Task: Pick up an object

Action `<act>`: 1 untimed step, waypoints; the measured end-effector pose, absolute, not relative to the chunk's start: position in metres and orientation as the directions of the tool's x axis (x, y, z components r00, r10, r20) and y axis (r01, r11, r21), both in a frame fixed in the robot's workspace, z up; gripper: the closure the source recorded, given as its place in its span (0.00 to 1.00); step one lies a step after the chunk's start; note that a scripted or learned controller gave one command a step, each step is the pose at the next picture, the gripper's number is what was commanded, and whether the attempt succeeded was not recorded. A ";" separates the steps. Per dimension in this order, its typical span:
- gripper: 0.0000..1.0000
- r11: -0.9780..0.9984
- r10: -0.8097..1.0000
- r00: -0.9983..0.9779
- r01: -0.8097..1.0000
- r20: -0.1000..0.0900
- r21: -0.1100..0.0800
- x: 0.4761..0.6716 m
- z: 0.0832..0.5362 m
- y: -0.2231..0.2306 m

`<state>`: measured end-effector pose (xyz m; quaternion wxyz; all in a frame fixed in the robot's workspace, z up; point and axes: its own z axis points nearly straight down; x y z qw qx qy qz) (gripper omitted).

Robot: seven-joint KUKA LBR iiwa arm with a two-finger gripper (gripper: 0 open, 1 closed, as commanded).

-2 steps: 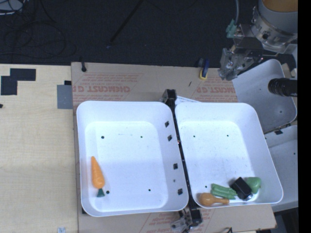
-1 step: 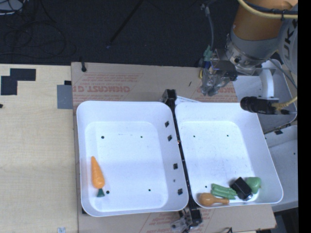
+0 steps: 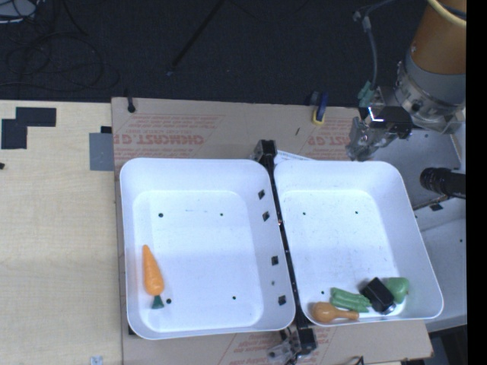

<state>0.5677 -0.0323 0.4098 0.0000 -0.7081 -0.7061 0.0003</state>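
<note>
An orange toy carrot with a green stem lies near the front left of the left bin. In the front right corner of the right bin sit a green pod-shaped toy, a black block, a green piece and an orange-tan pear-like toy, all close together. My gripper hangs above the far right corner of the right bin, well away from all of these, with nothing seen between its fingers.
The two bins stand side by side on a cardboard sheet, joined by a black divider. A yellow and blue clip sits behind the right bin. A black cylinder juts in at the right edge.
</note>
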 end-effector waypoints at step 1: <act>1.00 -0.002 1.000 0.002 1.000 0.000 -0.004 0.508 0.417 -0.055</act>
